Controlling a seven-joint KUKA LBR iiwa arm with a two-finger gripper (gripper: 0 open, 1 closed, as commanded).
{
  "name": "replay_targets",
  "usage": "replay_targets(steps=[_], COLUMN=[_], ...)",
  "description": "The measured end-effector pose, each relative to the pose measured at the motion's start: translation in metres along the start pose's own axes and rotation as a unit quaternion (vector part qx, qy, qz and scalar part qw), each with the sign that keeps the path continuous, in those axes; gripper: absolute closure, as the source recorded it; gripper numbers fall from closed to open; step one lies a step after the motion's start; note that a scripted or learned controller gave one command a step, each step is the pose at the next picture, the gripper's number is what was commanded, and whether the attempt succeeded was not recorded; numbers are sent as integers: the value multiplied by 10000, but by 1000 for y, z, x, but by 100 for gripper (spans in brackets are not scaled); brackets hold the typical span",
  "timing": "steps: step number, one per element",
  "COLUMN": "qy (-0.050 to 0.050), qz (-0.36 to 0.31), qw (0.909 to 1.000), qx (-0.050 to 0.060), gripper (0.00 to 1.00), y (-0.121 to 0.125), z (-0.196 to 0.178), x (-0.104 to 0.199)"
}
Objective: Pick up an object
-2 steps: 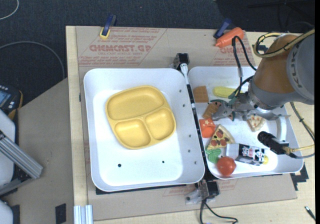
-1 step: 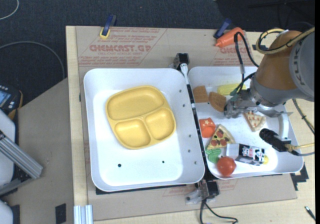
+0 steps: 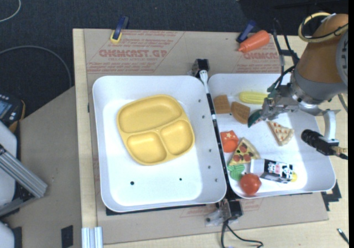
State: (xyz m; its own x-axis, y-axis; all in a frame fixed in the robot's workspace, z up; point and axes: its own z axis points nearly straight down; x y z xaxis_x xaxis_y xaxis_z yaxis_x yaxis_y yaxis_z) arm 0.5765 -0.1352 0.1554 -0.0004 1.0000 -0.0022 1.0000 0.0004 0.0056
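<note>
Grey arm w/ orange band (image 3: 323,47) comes in from the right, wrist bent down over the right shallow white bin (image 3: 318,177). Hand (image 3: 269,109) sits low over the bin's upper middle, fingers dark and bunched in a blur; can't tell if they're apart or together. A dark green bit shows at the tip, near the hand's left side, unclear whether it's part of the hand or a toy.

Closest to the hand: yellow toy corn cob (image 3: 252,97) just up-left, brown toast-like slab (image 3: 240,112) just left, triangular pizza slice w/ red spots (image 3: 281,132) just below-right. A second brown block (image 3: 222,104) lies near the bin's left wall. Further down: orange-red toy chunk (image 3: 229,140), a second pizza slice w/ toppings (image 3: 244,151), green toy piece (image 3: 237,169) below it, red tomato-like ball (image 3: 250,184) at the bottom edge, small black-and-white carton (image 3: 277,170) to its right.

Left shallow white bin (image 3: 110,186) holds a yellow three-compartment plastic plate (image 3: 155,128), compartments bare, lying flat near the middle-top.

On the bench (image 3: 83,103) beyond the bins: orange toy carrot (image 3: 254,41) near the top right, blue-and-yellow clamp (image 3: 118,30) at the top left.
</note>
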Motion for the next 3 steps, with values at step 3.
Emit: replay_targets(steps=[3], qy=[21], qz=[-14], qw=[10000], qx=[46], gripper=[100], y=[-36], z=[-77], x=[59])
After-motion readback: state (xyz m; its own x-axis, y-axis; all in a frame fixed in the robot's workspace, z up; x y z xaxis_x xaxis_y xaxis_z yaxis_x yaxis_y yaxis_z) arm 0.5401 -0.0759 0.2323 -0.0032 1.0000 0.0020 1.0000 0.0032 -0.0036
